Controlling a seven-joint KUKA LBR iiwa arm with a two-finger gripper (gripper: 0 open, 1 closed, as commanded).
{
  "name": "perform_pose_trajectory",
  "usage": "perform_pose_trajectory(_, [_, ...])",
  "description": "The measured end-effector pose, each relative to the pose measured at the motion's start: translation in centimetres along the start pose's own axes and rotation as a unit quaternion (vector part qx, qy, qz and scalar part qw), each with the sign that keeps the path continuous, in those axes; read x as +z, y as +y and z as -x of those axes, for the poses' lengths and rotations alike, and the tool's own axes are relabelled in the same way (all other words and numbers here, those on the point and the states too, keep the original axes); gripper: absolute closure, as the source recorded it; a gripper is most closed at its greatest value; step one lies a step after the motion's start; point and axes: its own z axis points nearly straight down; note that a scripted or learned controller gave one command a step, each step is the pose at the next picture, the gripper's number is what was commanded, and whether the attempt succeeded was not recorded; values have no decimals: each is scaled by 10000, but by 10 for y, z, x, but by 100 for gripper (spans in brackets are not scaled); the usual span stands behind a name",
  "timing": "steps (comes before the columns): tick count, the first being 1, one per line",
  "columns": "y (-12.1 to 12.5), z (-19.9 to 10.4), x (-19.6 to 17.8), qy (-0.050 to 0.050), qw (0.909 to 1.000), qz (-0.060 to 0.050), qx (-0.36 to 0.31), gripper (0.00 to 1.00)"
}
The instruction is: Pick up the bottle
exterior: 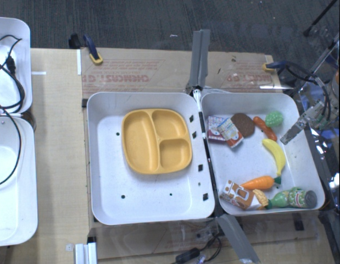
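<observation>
The bottle [293, 198] is green with a label and a grey cap. It lies on its side in the front right corner of the right bin [252, 164], cap toward the bin's right wall. My gripper [290, 134] reaches in from the right over the bin's right rim. It hangs beside the upper end of a banana [276, 155], well behind the bottle and apart from it. Nothing shows between its fingers.
An orange carrot [258, 183] and a juice carton [239, 196] lie just left of the bottle. Farther back sit a small carton [230, 132], a brown cookie [244, 124], a pink packet [215, 128] and a green toy [274, 118]. The left bin [104, 164] holds a yellow divided plate [156, 141].
</observation>
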Motion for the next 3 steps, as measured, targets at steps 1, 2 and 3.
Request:
perform_pose_trajectory(1, [49, 38, -27, -3, 9980, 1, 631, 0])
perform_pose_trajectory(2, [98, 24, -157, 2, 9839, -5, 1784, 0])
perform_pose_trajectory(3, [99, 24, -166, -12, 9843, -9, 1764, 100])
